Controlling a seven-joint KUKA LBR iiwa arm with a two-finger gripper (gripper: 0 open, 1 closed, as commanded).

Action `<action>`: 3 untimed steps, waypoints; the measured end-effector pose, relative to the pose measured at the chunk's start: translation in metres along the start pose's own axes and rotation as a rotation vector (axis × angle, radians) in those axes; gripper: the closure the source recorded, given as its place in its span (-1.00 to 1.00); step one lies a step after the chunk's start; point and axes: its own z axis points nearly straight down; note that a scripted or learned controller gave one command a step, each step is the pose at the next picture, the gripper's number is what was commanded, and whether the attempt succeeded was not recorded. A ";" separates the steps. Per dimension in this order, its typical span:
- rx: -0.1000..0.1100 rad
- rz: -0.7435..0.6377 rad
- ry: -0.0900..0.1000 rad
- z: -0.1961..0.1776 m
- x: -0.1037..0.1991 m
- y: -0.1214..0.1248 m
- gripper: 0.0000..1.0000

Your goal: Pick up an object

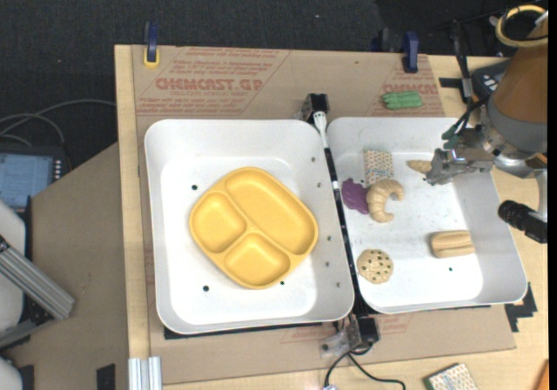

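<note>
The right bin (487, 292) holds several toy foods. A tan croissant (384, 198) lies beside a purple piece (353, 195), and a speckled cracker (377, 164) sits just behind them. A round chocolate-chip cookie (374, 265) rests near the front. Toward the right lies a tan bread roll (451, 244). A small tan piece (419, 166) sits at the back, directly left of my gripper (442, 167). The gripper hangs low over the bin's back right part, and nothing can be seen held in it.
The left bin (174, 162) holds a yellow divided plate (252, 227). A green object (402, 100) lies on the cardboard behind the right bin. Clamps (152, 53) grip the board's back edge. A black part (522, 220) juts in at the right.
</note>
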 end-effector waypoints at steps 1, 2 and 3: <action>0.003 0.007 -0.001 -0.041 -0.021 -0.037 1.00; -0.001 0.013 -0.001 0.112 -0.077 -0.063 1.00; -0.005 -0.005 0.001 -0.034 0.023 -0.059 1.00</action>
